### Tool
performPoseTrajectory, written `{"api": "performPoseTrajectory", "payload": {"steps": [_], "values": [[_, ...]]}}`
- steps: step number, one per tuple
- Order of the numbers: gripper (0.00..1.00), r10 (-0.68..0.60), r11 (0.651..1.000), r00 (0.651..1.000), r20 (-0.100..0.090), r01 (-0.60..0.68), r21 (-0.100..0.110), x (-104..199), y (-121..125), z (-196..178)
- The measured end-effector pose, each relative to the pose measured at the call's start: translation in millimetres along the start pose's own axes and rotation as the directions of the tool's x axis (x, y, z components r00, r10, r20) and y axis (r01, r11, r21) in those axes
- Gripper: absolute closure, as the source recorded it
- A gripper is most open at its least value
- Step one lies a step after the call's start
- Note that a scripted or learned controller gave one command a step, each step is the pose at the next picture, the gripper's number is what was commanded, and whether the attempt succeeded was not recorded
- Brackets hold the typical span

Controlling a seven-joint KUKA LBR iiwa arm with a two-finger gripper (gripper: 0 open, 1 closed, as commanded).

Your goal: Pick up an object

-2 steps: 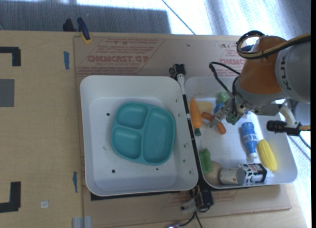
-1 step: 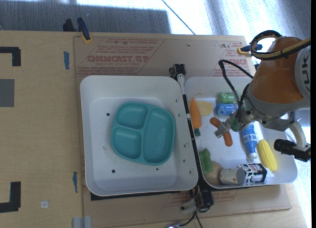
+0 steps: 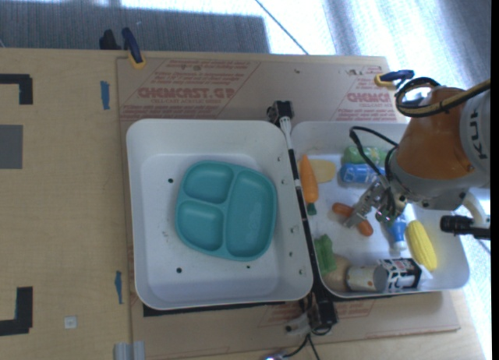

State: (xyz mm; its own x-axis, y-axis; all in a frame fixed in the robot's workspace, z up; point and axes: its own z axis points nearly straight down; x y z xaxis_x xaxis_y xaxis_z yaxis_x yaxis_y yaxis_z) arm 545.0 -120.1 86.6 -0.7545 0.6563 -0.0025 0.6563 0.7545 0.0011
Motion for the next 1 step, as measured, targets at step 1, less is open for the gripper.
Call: {"api": "performPoseTrajectory", "payload": {"steps": [1], "values": [[1.00,0.094,0.996,0.996,0.002,-0.094,-0.002,-51.8,46.5,-47.5]]}}
